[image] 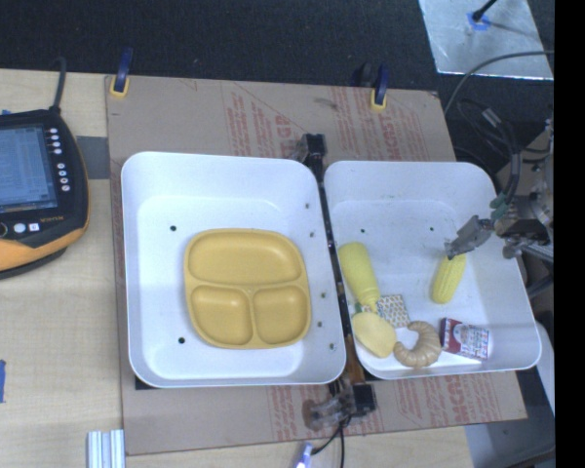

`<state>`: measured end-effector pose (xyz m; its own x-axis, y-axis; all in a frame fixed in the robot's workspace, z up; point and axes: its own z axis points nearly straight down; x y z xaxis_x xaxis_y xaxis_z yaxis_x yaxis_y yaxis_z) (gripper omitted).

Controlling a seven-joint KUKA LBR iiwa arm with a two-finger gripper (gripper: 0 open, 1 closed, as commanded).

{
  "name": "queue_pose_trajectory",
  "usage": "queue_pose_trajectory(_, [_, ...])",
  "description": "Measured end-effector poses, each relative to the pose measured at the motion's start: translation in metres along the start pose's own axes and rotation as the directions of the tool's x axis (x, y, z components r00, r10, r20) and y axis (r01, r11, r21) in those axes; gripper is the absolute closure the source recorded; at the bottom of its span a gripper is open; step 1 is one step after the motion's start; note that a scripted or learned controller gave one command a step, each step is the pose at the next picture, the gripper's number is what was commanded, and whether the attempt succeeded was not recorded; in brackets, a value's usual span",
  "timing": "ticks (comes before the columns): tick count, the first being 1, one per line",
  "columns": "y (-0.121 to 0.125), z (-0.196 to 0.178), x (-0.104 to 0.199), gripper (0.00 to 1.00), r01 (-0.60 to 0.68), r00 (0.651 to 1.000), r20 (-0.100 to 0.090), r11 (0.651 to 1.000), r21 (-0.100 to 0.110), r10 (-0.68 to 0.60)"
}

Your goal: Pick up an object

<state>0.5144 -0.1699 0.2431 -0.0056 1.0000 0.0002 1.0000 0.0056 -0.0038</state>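
Corn cob (448, 276), yellow, ridged, beside grey end effector (465, 238).

Open floor (409, 232) behind toy cluster (400, 325)

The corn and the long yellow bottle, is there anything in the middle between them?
No. In the camera view, just bare white bin floor lies between the corn and the bottle. The small checkered packet sits lower, off that line.
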Motion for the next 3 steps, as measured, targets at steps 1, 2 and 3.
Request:
queue_pose_trajectory(1, [0.053, 0.090, -0.017, 0.00, 0.003, 1.000, 0.001, 1.000, 0.002, -0.003])
queue_pose_trajectory(2, [0.028, 0.151, -0.027, 0.00, 0.000, 1.000, 0.001, 1.000, 0.001, 0.000])
queue_pose_trajectory(3, [0.028, 0.140, -0.028, 1.00, 0.003, 1.000, 0.003, 1.000, 0.002, -0.003])
